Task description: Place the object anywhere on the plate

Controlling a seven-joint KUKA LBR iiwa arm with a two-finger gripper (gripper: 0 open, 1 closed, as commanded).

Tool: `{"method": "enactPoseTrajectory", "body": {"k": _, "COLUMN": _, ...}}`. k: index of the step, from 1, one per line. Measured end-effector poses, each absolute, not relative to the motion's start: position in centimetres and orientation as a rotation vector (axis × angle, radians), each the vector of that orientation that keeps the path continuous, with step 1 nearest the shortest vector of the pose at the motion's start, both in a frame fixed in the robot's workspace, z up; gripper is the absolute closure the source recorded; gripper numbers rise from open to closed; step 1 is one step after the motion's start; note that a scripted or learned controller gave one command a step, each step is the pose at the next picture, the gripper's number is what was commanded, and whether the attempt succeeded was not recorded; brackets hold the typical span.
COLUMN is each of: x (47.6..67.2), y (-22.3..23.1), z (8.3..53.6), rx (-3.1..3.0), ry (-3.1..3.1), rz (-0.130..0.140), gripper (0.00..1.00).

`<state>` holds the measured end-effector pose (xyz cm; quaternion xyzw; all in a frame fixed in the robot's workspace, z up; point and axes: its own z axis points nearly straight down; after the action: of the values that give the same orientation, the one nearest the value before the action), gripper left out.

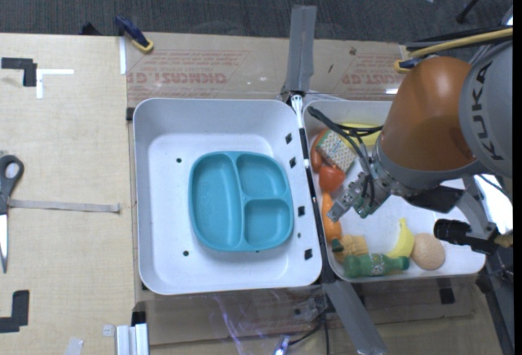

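Observation:
A teal plate point(241, 201) with three compartments lies in the middle of the left white bin point(155, 182). My gripper point(355, 200) hangs low over the left part of the right bin point(465, 268), beside a red-orange toy piece point(330, 176) and a smaller orange piece point(330, 212). The grey and orange arm point(428, 125) covers much of that bin. Whether anything is held is hidden by the wrist.
The right bin also holds a speckled beige block point(336, 151), a yellow corn-like piece point(353, 246), a green toy point(371, 265), a banana point(400, 239) and a tan ball point(429, 252). Scissors point(6, 182) lie on the bench at far left.

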<state>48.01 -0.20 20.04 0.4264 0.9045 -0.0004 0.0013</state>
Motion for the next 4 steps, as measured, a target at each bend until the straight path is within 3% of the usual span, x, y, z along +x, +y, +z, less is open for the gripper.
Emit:
{"method": "enactPoseTrajectory", "body": {"k": 1, "x": 47.9, "y": 7.9, "z": 22.8, "rx": 1.369, "ry": 2.826, "rz": 0.0, "gripper": 1.0}}
{"method": "enactPoseTrajectory", "body": {"k": 2, "x": 49.3, "y": 17.3, "z": 25.4, "rx": 1.421, "ry": 2.8, "rz": -0.001, "gripper": 1.0}}
{"method": "enactPoseTrajectory", "body": {"k": 3, "x": 47.8, "y": 22.2, "z": 27.1, "rx": 1.267, "ry": 2.873, "rz": -0.004, "gripper": 1.0}}
{"method": "enactPoseTrajectory", "body": {"k": 4, "x": 47.9, "y": 22.1, "z": 28.0, "rx": 1.264, "ry": 2.874, "rz": -0.008, "gripper": 1.0}}
